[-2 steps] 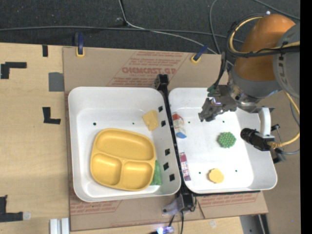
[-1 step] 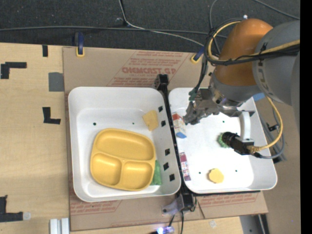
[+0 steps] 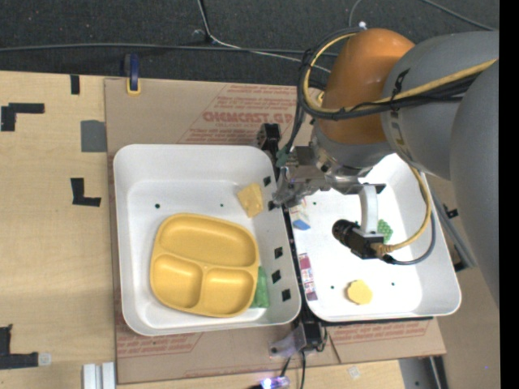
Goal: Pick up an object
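From above, my gripper [image 3: 284, 191] hangs over the wall between the two bins, at about 12 o'clock. I cannot tell how it is set. Just beside it, in the left bin [image 3: 134, 177], lies a small yellow block [image 3: 250, 199]. It looks light and soft, so I would pinch its flat sides. The big yellow tray [image 3: 203, 263] at 6 o'clock looks stiff and slippery.

Cardboard sheet [image 3: 203, 112] on a wooden bench [image 3: 40, 217], dark floor [image 3: 122, 10] behind.
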### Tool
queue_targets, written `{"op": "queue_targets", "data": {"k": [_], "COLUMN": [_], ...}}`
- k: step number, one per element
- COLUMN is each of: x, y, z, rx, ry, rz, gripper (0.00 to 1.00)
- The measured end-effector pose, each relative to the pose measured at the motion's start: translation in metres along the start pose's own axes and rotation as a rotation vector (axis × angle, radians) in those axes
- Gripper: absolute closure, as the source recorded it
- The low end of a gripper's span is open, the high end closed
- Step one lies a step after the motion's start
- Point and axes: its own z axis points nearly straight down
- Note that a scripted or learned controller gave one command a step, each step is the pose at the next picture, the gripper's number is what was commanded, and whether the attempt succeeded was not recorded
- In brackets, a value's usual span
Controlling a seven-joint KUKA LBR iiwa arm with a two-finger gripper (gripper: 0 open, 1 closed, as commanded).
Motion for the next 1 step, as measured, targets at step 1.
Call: {"op": "queue_targets", "data": {"k": [1], "x": [0.05], "y": [0.0003], "z": [0.0224], "rx": [0.002], "ry": [-0.002], "rz": [0.002], "gripper": [1.0]}}
